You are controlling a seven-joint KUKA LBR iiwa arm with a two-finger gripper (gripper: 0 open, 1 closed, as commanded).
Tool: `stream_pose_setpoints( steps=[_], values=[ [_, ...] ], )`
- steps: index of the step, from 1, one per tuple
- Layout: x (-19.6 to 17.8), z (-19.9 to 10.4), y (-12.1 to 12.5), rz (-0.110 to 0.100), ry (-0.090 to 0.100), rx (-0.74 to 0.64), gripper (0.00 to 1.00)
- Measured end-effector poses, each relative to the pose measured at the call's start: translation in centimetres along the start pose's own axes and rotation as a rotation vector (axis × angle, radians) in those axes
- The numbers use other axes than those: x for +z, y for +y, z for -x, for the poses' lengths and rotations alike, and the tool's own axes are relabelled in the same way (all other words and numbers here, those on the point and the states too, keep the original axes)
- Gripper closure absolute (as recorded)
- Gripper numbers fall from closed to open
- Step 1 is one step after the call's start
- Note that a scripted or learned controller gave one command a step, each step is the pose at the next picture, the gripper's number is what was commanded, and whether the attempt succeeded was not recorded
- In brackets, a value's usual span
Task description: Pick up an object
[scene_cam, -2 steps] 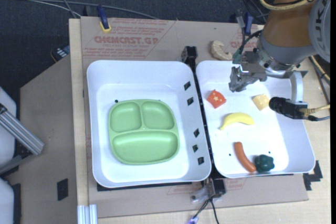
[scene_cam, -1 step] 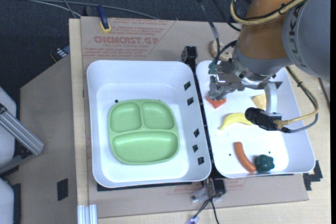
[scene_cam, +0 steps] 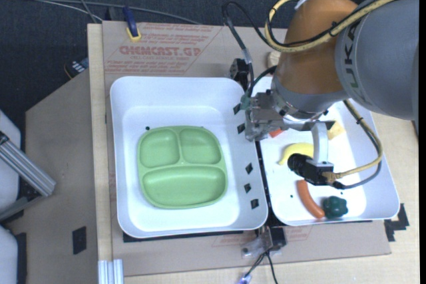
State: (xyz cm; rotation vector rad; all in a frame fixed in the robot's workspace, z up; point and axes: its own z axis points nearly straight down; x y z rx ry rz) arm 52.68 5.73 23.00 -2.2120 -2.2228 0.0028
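Grey arm [scene_cam: 383, 43] in from right, tool [scene_cam: 255, 122] pointing down.

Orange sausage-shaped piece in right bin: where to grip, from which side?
Mid-length of the orange sausage-shaped piece, from above, closing across its narrow width. It lies flat on a slant, and the dark green lump crowds its lower-right end, so avoid that end.

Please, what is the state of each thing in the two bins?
Green three-compartment plastic plate, lying flat, right side up, nothing on it.
Orange sausage-shaped toy, lying on its side.
Dark green lumpy toy, resting beside it.
Yellow curved toy, partly hidden.
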Motion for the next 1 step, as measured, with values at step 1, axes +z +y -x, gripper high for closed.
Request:
stream_pose_setpoints(
  steps=[1],
  values=[
    [-0.01,0.29,0.13,0.002,-0.002,0.004,0.0]
  ],
)
